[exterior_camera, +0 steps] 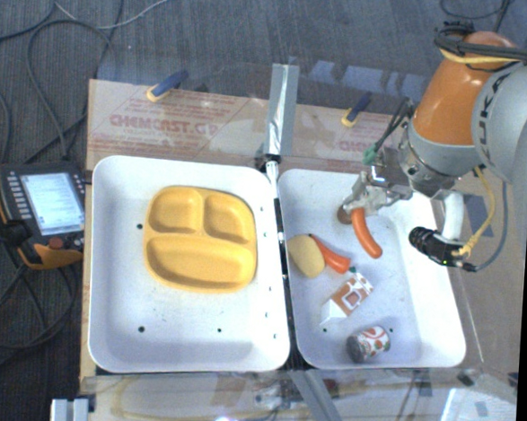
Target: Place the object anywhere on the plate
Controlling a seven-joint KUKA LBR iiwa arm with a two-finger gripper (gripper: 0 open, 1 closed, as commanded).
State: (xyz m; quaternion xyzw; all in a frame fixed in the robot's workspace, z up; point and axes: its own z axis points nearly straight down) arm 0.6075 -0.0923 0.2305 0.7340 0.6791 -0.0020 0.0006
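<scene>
Nearest the front edge of the right bin [434, 343] lies a small can [368, 343], with a little carton [349, 295] just behind it. Toward that bin's left wall sit a potato [304, 255] and a carrot [331, 254]. At its far edge the gripper [365, 203] clasps an orange sausage [366, 233] by its upper end. The yellow plate [202, 238] rests in the middle of the left bin [111, 329].
</scene>
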